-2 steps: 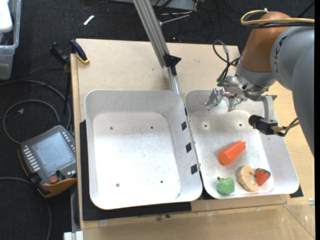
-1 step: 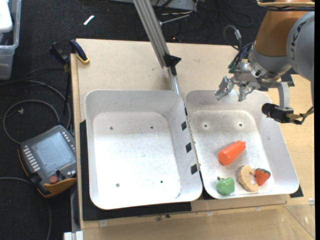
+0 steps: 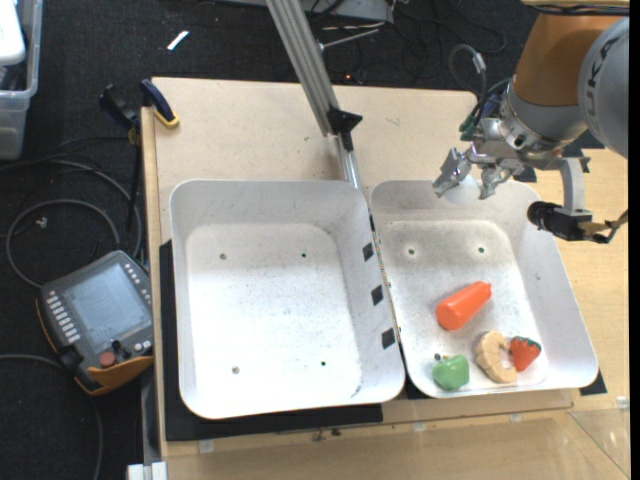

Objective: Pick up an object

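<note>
Camera view, from above: the gripper (image 3: 470,177) hangs with fingers spread and nothing between them over the far edge of the right bin (image 3: 560,268). Its targets, carrot (image 3: 464,305), green pepper (image 3: 451,371), bagel piece (image 3: 492,356) and strawberry (image 3: 525,350), crowd the near corner; a descent there could pinch two together or jam the wall.

Right bin (image 3: 545,268) — carrot (image 3: 464,305), pepper (image 3: 451,372), bread (image 3: 493,356), strawberry (image 3: 525,351) inside.

A tan wooden bench (image 3: 250,133) stands on dark carpet (image 3: 70,58) strewn with black cables (image 3: 60,218).
</note>
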Controlling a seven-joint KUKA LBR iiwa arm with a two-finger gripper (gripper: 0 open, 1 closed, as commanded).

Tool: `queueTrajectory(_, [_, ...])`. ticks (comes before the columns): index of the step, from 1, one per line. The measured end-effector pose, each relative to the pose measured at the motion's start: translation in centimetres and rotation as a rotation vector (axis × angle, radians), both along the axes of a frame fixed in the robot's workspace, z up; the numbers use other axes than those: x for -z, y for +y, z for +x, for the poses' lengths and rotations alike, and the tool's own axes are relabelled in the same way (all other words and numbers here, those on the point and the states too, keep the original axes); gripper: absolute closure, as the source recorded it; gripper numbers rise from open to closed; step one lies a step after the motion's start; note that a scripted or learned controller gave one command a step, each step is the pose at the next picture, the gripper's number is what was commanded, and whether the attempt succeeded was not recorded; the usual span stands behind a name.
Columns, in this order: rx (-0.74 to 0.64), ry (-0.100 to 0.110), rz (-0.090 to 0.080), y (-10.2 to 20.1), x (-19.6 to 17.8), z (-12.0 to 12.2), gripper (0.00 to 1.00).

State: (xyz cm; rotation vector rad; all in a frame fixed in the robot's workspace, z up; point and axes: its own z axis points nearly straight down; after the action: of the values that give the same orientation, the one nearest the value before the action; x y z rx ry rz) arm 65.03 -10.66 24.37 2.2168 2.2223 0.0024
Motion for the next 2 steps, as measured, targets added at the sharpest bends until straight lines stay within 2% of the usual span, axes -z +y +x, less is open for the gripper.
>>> queueTrajectory(1, [-0.006,0.003,0.003,5.7,-0.7,-0.1,1.0])
queueTrajectory(2, [-0.005,0.004,0.002,11.1,-1.1,-1.5,1.0])
